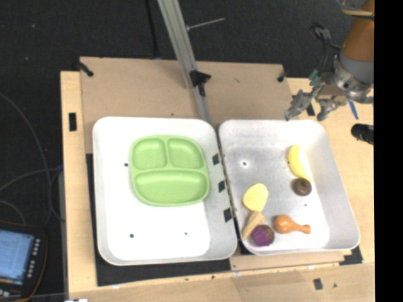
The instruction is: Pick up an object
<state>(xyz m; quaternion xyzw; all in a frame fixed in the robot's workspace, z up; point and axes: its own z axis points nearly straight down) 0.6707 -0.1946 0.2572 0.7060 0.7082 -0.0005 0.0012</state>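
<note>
My gripper (310, 107) hangs over the far right corner of the right bin (271, 140), its two fingers spread open with nothing between them. In that bin lie a yellow banana (298, 161), a small brown round piece (303, 187), a pale yellow chip-like piece (255, 197), an orange gourd-shaped piece (290, 225), a tan wedge (252, 221) and a purple round piece (262, 235). All of them sit nearer the front than the gripper.
The left bin (113, 231) holds a green divided plate (169, 170). A slanted metal pole (182, 46) rises behind the bins. A tablet (19, 253) lies on the floor at the lower left. The arm's orange band (359, 39) is at the upper right.
</note>
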